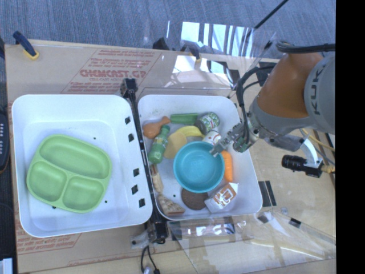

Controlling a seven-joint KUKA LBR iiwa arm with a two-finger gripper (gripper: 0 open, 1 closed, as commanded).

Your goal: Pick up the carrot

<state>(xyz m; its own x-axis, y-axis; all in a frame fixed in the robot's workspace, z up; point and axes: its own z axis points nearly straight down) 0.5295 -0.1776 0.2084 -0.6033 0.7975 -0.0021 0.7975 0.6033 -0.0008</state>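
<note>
At the bottom of the right bin [246, 194] lie a small carton [223, 197], a dark brown round cookie [194, 199] and a slice of bread [169, 204]. Just above them sits a blue bowl [198, 166], and the carrot [228, 165] lies against the bowl's right rim, close to the bin's right wall. The gripper [221, 147] hangs right over the carrot's upper end — whether its fingers are apart or together cannot be told, and nothing is seen between them. Further up lie a banana [183, 135], a green bottle [159, 145], a small can [208, 121], a cucumber [183, 119] and an orange drumstick-shaped piece [155, 128]. In the left bin [23, 110] rests a green divided plate [68, 172]. The grey and orange arm [293, 93] fills the right of the frame.
</note>
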